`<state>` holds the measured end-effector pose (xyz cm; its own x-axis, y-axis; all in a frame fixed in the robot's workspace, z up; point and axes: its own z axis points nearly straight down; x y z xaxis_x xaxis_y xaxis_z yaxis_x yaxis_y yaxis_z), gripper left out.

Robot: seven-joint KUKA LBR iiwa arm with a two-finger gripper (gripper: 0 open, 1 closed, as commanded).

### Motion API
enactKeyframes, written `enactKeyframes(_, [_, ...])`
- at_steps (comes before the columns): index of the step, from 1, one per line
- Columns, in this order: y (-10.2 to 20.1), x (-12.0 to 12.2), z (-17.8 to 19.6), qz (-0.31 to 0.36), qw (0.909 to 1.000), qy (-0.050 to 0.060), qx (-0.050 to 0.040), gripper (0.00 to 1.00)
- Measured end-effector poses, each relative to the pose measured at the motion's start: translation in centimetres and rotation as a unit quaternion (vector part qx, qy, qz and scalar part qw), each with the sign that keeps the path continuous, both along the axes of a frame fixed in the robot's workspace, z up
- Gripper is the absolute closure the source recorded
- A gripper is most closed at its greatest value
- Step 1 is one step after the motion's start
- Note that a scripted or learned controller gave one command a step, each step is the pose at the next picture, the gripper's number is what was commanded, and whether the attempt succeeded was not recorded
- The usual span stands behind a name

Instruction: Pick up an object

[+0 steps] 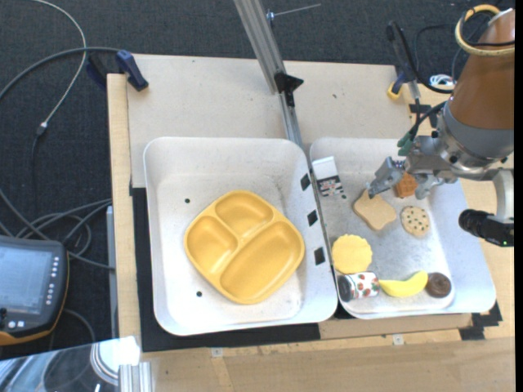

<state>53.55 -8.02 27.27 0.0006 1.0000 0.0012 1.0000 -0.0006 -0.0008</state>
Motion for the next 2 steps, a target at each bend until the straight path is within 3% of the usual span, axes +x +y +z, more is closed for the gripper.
enactKeyframes(1, [-3.0, -5.1, 10.0, -0.001, 1.0000, -0.005, -0.0018, 0.00])
enactKeyframes(2, [-5.6, -5.9, 8.9, -0.001, 1.0000, 0.000, -0.0007, 0.00])
